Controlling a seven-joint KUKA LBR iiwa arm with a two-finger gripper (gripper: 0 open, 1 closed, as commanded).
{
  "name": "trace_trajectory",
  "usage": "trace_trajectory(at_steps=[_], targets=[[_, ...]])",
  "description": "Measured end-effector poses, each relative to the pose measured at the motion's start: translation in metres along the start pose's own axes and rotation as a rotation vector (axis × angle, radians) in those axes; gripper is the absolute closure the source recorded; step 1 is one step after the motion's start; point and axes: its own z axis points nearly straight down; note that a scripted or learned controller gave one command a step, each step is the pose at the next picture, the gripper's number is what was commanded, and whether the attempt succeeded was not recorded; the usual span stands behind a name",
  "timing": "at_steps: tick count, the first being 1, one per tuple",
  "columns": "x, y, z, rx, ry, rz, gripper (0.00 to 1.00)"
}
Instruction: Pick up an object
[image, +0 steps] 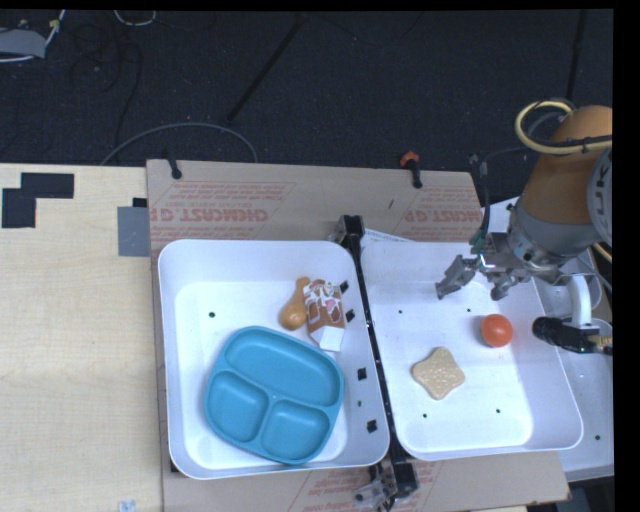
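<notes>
Pincer (478, 281) hovers, apparently spread, above right bin (560, 420) near tomato (495, 330).

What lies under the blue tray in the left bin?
The blue tray rests on the left bin floor. Near its upper right edge sits a small white piece. Anything beneath the tray is covered.

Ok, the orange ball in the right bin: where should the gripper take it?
Across its middle, coming straight down. The orange ball is round and sits alone on the right bin floor, apart from the tan piece, so any finger direction works.
</notes>
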Motion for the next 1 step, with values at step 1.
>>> trace_trajectory(at_steps=[1], targets=[[-0.0002, 0.0030, -0.0081, -0.013, -0.002, -0.002, 0.00]])
